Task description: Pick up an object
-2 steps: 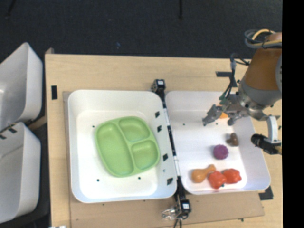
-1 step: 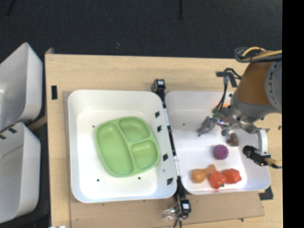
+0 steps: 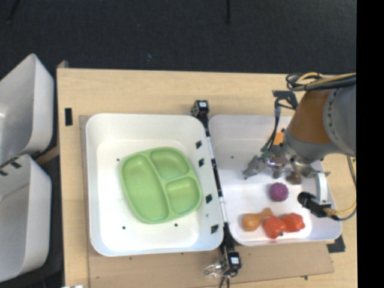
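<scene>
Left bin (image 3: 102, 161): one green divided tray (image 3: 161, 185), rigid. Right bin (image 3: 240, 137): one orange gourd-shaped piece (image 3: 254, 219), two red pieces (image 3: 283, 224), one purple ball (image 3: 278, 191), likely light, hard, slick; best gripped across its middle. Gripper (image 3: 273, 164) hovers just above the ball; I cannot tell its state.

Light falls evenly from above, bright on the two white bins (image 3: 144, 125), whose floors run close to washed out, with little surface detail left. Shadows are soft and short, hugging the green tray (image 3: 161, 185) along its lower edge. The upper frame is dark (nearly black floor, faintly grainy). The whole picture is slightly soft; small items at lower right blur at their outlines.
</scene>
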